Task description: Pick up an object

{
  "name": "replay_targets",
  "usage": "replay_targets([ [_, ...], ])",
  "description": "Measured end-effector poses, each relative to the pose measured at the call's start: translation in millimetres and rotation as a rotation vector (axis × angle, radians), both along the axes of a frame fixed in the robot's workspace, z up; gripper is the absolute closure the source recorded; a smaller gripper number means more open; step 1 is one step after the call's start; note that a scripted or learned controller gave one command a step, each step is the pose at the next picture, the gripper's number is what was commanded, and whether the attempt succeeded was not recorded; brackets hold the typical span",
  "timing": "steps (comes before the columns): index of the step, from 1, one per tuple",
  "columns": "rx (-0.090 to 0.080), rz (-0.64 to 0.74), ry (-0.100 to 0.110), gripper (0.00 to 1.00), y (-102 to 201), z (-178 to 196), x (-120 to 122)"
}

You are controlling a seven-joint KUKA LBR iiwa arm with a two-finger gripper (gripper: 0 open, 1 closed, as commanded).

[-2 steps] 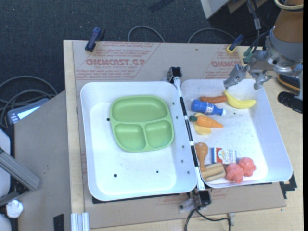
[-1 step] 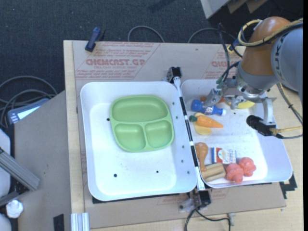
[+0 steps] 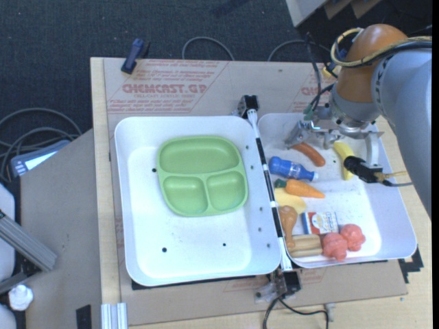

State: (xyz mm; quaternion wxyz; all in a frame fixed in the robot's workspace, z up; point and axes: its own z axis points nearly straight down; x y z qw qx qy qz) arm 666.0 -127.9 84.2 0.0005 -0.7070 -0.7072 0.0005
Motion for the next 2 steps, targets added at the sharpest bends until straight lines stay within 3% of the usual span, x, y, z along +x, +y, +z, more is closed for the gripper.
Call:
replay_targets([
  [1,-0.001,0.001,-0.004,1.0,0.3,11.0,1.0],
  [2,-0.001,0.001,-0.003,0.0,0.3,10.8,0.8],
])
